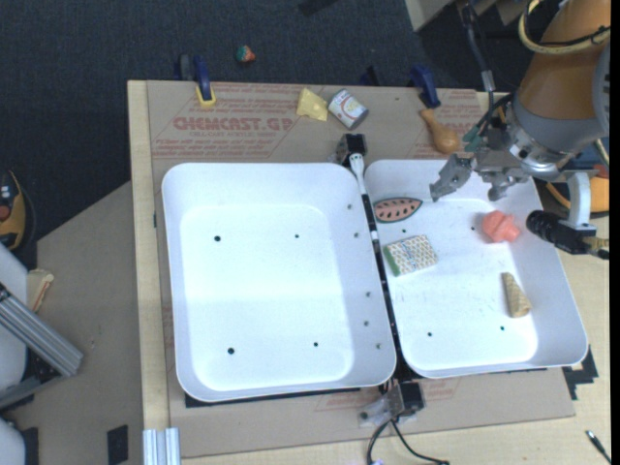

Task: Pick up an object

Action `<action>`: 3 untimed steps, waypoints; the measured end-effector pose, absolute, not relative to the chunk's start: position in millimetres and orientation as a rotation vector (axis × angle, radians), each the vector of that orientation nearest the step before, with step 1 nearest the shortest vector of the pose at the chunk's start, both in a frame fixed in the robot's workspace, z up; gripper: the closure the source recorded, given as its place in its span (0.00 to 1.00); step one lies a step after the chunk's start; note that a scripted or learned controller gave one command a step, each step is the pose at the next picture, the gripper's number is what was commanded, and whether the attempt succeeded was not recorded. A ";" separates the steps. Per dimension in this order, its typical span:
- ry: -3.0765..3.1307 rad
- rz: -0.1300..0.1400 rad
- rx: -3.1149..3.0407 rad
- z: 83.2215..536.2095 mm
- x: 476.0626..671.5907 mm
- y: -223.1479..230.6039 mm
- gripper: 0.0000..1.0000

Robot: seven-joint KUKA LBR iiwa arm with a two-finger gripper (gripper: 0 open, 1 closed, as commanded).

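Pincer (472, 180) hovers over the far edge of the right bin (557, 342), fingers spread wide, nothing between them. 4 candidates lie below: pink lump (499, 227) nearest, striped oval (397, 207), checkered block (411, 255), tan cone (515, 294) (well apart).

Risks: lump may roll off a finger; oval sits beside the bin wall, likely blocking one finger.

Robotics lab, clamped bench board (291, 114), aluminium framing (39, 342) (cables too)
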State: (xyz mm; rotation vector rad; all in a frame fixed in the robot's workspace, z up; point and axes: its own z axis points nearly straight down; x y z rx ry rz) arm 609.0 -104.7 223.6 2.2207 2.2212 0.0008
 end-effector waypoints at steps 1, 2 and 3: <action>2.220 0.004 2.218 234.4 609.7 -104.6 1.00; 2.234 0.002 2.212 188.3 639.7 9.6 1.00; 2.222 0.000 2.221 190.9 638.9 2.4 0.00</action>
